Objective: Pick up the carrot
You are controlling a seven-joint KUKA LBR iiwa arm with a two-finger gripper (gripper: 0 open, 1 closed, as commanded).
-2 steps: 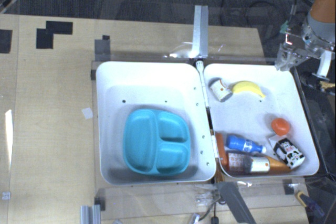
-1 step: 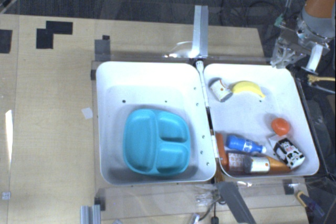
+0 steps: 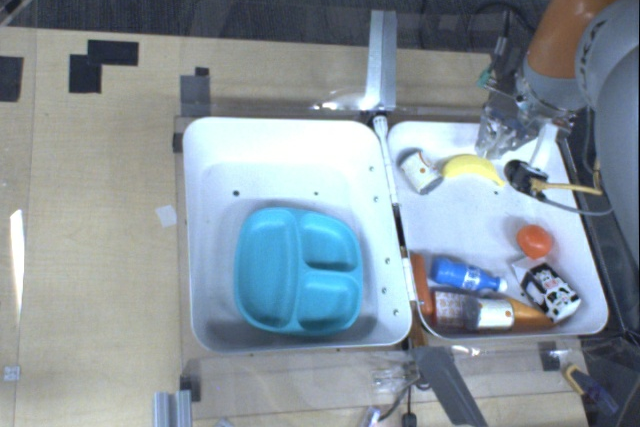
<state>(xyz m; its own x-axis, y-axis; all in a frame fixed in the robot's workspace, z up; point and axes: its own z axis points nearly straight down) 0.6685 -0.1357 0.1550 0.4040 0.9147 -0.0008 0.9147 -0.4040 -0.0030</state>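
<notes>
Along the near wall of the right bin [image 3: 596, 287] lies a dark bottle [image 3: 478, 313], with a blue tube [image 3: 465, 275] just behind it and a black-and-white toy [image 3: 549, 289] to the right. What I take for the carrot [image 3: 418, 283] is the slim orange piece lying against the divider, touching the bottle's end. The left bin [image 3: 205, 215] holds a blue tray [image 3: 298, 269]. Farther back sit an orange ball [image 3: 535, 239], then a banana [image 3: 472, 169] and a white cup [image 3: 420, 170]. At the far corner the gripper [image 3: 497, 137] hangs just beside the banana, well apart from the carrot; whether it is open or closed I cannot tell. The approach looks not yet begun: the next move calls for crossing the bin and descending close by the divider, clear of bottle and tube.
</notes>
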